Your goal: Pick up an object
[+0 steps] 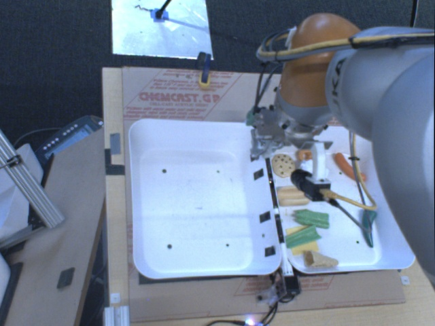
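My gripper [261, 145] hangs below the orange wrist band [316, 53], over the far end of the divider between the two bins. Just right of it, in the right bin [391, 250], lies a round tan cracker [281, 162]. Nearer the front are a tan bread piece [291, 195], two green pieces [312, 217] [302, 236] and a tan wedge [319, 259]. An orange carrot [348, 167] lies further right. I see nothing held in the gripper.
The left bin [146, 250] is bare white plastic. A yellow cable [346, 199] and a dark green piece [369, 227] cross the right bin. The grey arm covers the right bin's far right part. A yellow-and-blue clamp [203, 70] sits behind the bins.
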`<state>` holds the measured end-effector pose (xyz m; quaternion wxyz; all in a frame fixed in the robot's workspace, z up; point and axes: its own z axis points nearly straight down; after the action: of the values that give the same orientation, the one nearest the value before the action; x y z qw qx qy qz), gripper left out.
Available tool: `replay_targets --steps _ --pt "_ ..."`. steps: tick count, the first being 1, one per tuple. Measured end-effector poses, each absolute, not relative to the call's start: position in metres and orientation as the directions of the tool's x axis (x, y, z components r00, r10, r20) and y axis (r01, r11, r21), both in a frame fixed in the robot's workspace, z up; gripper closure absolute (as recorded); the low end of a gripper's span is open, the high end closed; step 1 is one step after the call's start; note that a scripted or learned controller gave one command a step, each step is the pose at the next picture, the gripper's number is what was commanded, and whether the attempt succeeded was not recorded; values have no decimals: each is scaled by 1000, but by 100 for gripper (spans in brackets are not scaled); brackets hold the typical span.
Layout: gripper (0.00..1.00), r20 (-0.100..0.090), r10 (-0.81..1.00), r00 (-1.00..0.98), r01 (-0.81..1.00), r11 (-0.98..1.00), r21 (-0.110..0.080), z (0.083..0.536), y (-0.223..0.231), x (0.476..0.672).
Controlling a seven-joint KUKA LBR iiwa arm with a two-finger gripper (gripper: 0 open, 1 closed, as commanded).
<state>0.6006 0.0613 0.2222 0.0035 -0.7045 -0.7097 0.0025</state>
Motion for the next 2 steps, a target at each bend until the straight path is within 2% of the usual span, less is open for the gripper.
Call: replay_targets --steps 1,2 --pt "100 6 1000 -11 1000 11 19 390 105 581" --pt "100 1 1000 -8 1000 8 -5 339 136 525"
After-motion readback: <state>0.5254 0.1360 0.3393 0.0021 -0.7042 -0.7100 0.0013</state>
